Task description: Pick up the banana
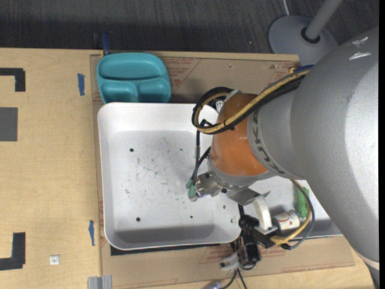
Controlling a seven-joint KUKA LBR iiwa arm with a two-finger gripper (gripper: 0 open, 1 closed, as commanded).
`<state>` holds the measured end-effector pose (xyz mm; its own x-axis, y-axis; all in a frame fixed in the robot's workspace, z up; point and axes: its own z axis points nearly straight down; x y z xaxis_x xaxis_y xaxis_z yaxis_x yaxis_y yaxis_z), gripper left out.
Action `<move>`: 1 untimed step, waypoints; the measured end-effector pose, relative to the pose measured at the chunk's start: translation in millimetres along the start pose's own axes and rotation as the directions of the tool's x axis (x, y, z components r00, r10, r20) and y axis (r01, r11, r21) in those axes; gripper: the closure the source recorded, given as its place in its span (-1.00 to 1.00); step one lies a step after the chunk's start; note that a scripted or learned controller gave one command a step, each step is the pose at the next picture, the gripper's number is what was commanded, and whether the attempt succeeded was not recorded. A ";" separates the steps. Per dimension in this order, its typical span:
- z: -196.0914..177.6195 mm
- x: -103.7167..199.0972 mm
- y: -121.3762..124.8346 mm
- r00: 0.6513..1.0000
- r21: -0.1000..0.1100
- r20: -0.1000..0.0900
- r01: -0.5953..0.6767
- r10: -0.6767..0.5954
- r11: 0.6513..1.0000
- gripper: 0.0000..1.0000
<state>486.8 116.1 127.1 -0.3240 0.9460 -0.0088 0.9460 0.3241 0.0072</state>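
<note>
Claw (194,191) sat low over left white bin (120,161); we couldn't tell its state, arm (337,119) blocked it.

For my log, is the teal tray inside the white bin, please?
Outside: the teal tray lies beyond the far rim of the bin.

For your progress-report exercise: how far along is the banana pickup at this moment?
Done: the arm has reached in over the right edge of the left bin. In hand: nothing can be confirmed, since the arm hides whatever lies beneath it. Left: finding, gripping and lifting the banana.
</note>
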 end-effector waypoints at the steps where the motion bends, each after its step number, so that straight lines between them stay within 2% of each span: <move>1: 41.0 34.2 6.6 1.000 0.006 -0.009 0.027 -0.027 1.000 1.00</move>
<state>482.3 150.3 85.9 -0.3498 0.9368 0.0002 0.9368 0.3498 0.0010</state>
